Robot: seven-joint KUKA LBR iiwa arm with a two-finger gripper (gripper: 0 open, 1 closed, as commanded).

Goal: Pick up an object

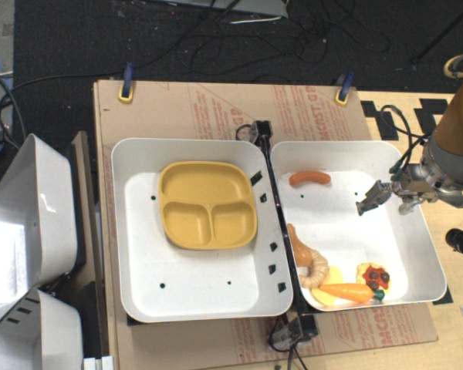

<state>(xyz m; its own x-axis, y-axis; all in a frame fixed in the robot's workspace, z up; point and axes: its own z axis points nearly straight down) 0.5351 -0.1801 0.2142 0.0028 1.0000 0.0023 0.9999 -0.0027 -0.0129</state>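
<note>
The right bin [417,230] holds several toy foods. An orange sausage [309,178] lies near its back wall. A tan drumstick [302,250], a curled shrimp [315,274], an orange carrot [346,290] and a small yellow piece with red and green toppings [373,275] crowd the front corner. My gripper [388,200] hangs over the right side of this bin, to the right of the sausage. It is open, with bare bin floor showing between the dark fingers [371,198].
The left bin [139,284] carries a yellow divided plate [208,204]. A black divider [276,222] runs between the bins. Cardboard lies under both. White tubs [31,230] stand off the bench at the left.
</note>
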